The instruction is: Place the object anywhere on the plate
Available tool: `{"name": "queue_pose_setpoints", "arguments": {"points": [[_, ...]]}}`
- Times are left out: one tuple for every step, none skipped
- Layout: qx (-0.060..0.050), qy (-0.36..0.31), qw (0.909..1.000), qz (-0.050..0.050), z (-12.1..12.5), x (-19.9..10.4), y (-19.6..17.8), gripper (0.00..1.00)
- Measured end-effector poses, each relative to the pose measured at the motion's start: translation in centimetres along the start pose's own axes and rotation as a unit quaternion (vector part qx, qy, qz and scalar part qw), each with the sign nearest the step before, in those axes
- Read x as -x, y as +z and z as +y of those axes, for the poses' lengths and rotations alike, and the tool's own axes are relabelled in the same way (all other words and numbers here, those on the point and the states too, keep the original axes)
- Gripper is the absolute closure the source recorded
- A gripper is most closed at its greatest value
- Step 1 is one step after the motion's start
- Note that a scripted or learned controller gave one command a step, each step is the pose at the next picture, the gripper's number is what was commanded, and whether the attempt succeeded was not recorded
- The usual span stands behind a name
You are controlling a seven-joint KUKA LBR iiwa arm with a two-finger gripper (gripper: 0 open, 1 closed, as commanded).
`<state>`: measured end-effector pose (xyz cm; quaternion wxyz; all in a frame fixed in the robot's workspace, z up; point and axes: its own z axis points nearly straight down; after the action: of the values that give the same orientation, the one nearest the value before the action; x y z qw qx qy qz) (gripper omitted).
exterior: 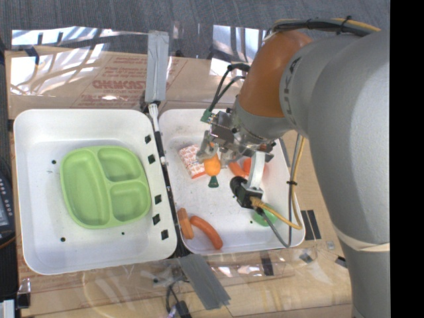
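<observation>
A green divided plate [105, 186] lies in the left bin [40, 131]. In the right bin [278, 234], a small orange toy with a dark green stem [212, 169] sits just under my gripper [216, 154], which reaches down over the bin's upper middle. The gripper's body hides the toy's top, so contact between them cannot be judged. A pink and white block [191, 161] lies right beside the orange toy on its left.
Two orange sausage-shaped pieces [201, 228] lie near the right bin's front edge. Another orange piece [239, 167] and a green piece [262, 218] are partly hidden under the wrist and cables. A black-clipped divider wall [161, 177] separates the bins.
</observation>
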<state>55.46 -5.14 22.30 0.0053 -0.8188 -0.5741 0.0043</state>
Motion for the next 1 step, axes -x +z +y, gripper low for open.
{"name": "queue_pose_setpoints", "arguments": {"points": [[0.004, 0.023, 0.9997, 0.0, 4.01, -10.43, 3.34, 1.0]]}}
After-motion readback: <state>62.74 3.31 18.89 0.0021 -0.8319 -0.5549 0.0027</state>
